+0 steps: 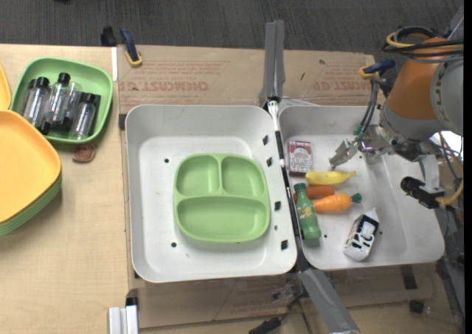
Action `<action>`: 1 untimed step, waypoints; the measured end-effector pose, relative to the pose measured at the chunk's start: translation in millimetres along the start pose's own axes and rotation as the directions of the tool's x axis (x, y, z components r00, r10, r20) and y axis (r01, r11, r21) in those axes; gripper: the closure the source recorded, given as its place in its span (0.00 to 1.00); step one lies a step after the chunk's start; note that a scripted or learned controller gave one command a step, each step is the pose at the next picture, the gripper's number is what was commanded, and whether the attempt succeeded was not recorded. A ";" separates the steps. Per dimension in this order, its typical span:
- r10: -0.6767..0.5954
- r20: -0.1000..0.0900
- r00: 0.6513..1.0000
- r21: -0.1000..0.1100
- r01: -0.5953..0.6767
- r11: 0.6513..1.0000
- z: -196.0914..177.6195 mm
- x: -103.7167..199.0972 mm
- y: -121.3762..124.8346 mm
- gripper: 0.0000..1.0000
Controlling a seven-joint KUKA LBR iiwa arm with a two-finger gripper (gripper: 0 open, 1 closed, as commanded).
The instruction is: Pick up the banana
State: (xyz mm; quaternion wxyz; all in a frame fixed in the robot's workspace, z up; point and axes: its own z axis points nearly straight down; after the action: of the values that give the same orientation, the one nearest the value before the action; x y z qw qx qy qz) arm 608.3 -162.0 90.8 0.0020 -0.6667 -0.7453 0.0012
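Banana [330,176] lies in the right bin [398,248], near its middle, with its long side running left to right; just below it is a carrot [333,203], and the two seem to touch or nearly touch; a green bottle [307,214] lies at the left wall, a pink packet [300,155] above the banana, a white carton [361,237] lower right; the left bin [144,200] holds a green tray [221,198]. The gripper [345,152] hangs just above and to the right of the banana, its fingers slightly spread with nothing between them, though at this angle the gap is hard to judge. The step in hand looks like the approach; the grasp is not yet made. Next the arm should go down and a little left, so the fingers close across the banana's narrow side and not on the carrot.
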 end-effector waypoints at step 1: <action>0.151 0.000 0.989 -0.003 -0.151 0.989 -0.7 -14.4 -52.0 0.00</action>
State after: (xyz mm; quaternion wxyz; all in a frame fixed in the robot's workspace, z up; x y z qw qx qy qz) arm 558.2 -182.1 91.7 0.0007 -0.7212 -0.6927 0.0006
